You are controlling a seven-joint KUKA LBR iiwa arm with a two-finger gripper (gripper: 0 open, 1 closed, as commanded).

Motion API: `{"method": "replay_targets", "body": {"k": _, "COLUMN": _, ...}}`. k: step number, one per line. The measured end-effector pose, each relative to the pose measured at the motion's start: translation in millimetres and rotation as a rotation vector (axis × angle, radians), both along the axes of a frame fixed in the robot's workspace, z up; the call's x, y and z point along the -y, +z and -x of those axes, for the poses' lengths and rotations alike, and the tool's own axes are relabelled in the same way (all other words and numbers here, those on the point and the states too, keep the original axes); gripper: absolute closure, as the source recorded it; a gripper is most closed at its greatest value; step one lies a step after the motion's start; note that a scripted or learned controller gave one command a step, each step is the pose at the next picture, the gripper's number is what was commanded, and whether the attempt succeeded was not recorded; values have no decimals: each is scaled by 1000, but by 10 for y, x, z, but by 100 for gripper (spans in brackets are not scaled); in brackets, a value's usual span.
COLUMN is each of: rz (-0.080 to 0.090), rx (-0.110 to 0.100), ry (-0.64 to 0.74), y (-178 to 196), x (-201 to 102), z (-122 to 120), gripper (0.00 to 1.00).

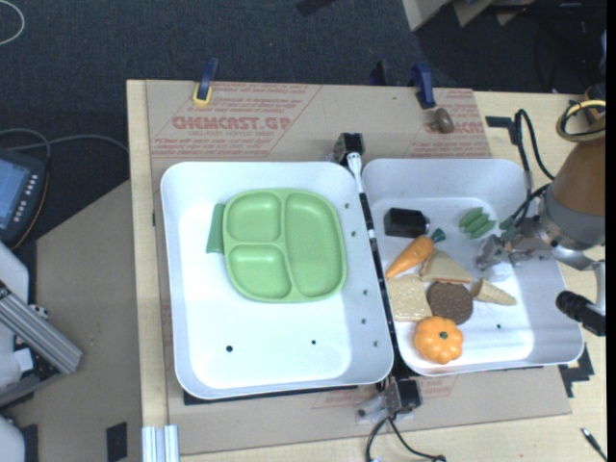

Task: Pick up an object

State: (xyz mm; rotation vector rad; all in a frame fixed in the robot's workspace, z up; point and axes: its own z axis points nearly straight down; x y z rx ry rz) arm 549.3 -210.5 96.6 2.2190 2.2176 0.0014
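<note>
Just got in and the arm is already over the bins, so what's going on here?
A grey robot arm reaches in from the right, with its pincer low over the right bin, among toy food. Nothing shows between its fingers. Near it lie a green pea pod and a pale cheese wedge; further left are a carrot, a black block, a brown cookie and a small pumpkin. The left bin holds a green divided plate.

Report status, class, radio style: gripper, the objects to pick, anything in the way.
Gripper low in right bin, nothing seen between its fingers. Carrot, pumpkin, brown cookie lying loose. Green tray in left bin.
</note>
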Motion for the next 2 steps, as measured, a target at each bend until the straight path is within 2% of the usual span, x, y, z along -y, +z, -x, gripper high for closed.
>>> {"method": "replay_targets", "body": {"k": 2, "rz": 0, "rx": 3, "ry": 2, "y": 922, "x": -12, "z": -140, "gripper": 100}}
